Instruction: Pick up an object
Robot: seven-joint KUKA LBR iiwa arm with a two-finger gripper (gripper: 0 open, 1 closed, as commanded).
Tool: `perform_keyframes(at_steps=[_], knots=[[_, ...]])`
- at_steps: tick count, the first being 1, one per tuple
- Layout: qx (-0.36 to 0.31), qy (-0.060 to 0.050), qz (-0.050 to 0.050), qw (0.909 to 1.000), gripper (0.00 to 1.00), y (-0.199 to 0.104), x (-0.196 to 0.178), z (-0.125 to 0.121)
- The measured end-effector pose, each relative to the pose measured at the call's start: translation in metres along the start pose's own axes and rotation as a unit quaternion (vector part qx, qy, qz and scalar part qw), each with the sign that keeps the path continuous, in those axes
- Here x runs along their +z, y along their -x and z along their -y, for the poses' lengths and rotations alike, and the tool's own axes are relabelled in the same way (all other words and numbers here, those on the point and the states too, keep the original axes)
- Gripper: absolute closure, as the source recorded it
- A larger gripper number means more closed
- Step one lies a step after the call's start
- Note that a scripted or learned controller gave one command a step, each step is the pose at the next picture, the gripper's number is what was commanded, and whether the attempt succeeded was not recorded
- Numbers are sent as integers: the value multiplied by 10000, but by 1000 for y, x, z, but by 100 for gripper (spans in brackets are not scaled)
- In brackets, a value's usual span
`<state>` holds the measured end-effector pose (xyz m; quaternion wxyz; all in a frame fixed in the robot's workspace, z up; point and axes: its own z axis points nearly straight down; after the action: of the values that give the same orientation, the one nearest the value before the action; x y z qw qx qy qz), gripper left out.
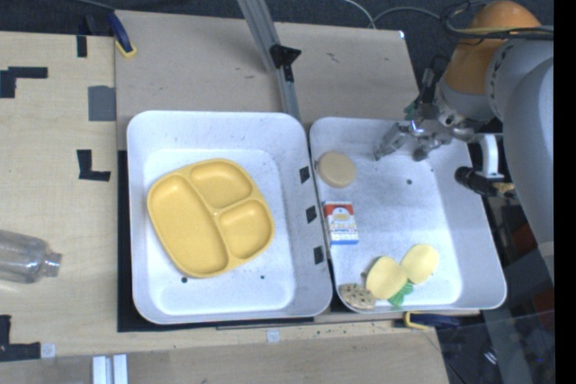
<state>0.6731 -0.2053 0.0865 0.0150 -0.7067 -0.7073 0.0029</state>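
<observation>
Closest candidate for the pick looks like the round tan disc (337,168), sitting flat near the upper left corner of the right bin (450,238). It's on its own with bare floor all round, so I'd say it's the easiest target, though being low and flat it probably wants the fingers dropped right down to the bin floor and straddling it across the middle, otherwise they may just skate over the top.

Other options in that bin: a small red and white carton (341,223) below the disc near the left wall, and a cluster of yellow lemon-ish pieces (403,271) at the bottom, touching each other with something green and a speckled cookie-looking thing (357,295) tucked in just beside them. That crowd looks riskier to grab cleanly.

The gripper (407,139) is at the top edge of the right bin, right of the disc and a little higher in the frame, nearby but not over it. Its fingers look spread apart with nothing between them.

Left bin (144,139) has a yellow divided plate (210,216), well away from the gripper.
</observation>
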Motion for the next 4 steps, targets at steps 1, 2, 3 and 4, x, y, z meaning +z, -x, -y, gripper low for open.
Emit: perform_keyframes(at_steps=[1, 2, 3, 4], knots=[[-5, 0, 12, 10000, 0, 0, 0, 0], [-5, -7, 16, 10000, 0, 0, 0, 0], [-5, -8, 18, 10000, 0, 0, 0, 0], [7, -61, 2, 10000, 0, 0, 0, -3]])
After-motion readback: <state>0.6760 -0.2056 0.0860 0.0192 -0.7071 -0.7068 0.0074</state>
